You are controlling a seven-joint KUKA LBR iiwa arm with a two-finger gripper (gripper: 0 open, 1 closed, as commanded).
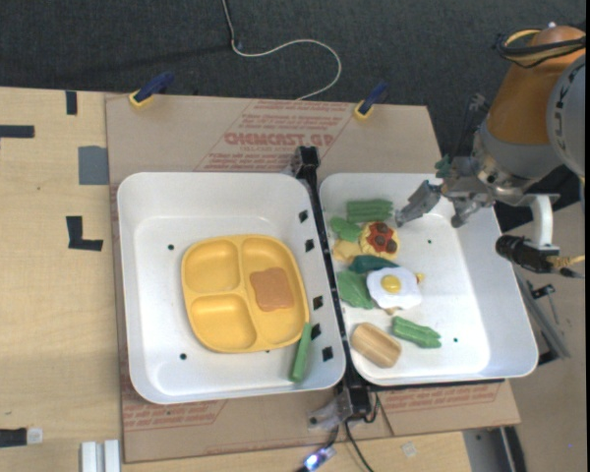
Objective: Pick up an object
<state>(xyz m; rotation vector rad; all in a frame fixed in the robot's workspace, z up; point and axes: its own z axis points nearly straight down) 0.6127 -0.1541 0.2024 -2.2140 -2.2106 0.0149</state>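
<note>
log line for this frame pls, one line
end effector: open, above right bin, holding nothing | toy food pile: untouched in right bin | yellow tray: left bin | pick: not yet done

- It was a robot lab, not a home: the arm (541,87) reached in at the upper right.
- Two bins (143,264) sat on cardboard (265,141) clamped (150,88) to a wooden bench (29,293).
- A cable (275,47) trailed over dark carpet (98,18) along the top.
- Toy food (393,285) filled the right bin.
</note>
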